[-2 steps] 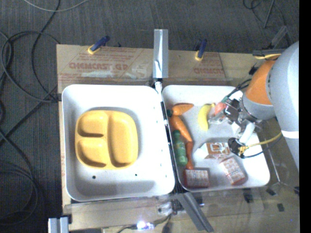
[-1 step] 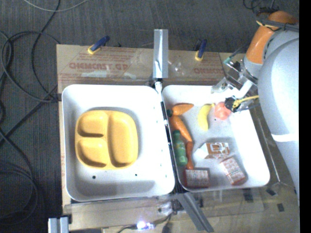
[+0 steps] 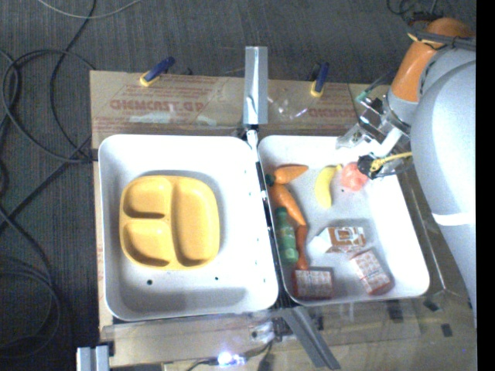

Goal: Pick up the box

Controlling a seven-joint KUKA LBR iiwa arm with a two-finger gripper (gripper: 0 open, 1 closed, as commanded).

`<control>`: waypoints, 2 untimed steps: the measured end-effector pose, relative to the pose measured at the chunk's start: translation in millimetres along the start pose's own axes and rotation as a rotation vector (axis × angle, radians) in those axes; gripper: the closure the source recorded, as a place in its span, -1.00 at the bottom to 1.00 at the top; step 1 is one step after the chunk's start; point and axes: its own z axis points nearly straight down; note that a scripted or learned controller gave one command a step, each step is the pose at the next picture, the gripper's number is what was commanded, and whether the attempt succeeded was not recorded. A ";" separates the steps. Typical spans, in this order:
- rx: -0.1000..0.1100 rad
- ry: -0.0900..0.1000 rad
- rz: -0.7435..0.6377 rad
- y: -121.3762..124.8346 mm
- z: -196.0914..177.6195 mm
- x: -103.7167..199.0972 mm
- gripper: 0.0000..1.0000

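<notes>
**Gripper over the far corner of the right bin, boxes lying at the near end**

The grey arm with its orange band reaches in from the right, and its two-finger gripper (image 3: 363, 154) hangs above the far right part of the shallow white right-hand bin (image 3: 414, 230). A small pinkish-red rounded object (image 3: 353, 176) sits right at the fingertips; the view does not make clear whether it is pinched or merely beside them, and I cannot tell how the fingers stand.

The boxes lie well apart from the gripper, at the near end of the same bin: a small brown and white printed box (image 3: 346, 238) near the middle, a reddish printed box (image 3: 370, 272) nearer the right corner, and a dark red printed box (image 3: 313, 283) against the near wall.

Along the left side of that bin lie two orange carrot-shaped toys (image 3: 285, 188), a green knobbly vegetable toy (image 3: 287, 236) and, beside them, a yellow banana-shaped toy (image 3: 324, 185).

The shallow white left-hand bin (image 3: 112, 284) holds a yellow plastic divided tray (image 3: 171, 220) with three compartments, resting flat.
</notes>
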 end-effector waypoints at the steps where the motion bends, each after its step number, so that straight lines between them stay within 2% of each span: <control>1: 0.000 -0.006 -0.003 -0.6 -8.5 0.3 1.00; 2: 0.001 -0.006 -0.003 -0.8 -8.2 0.3 -1.00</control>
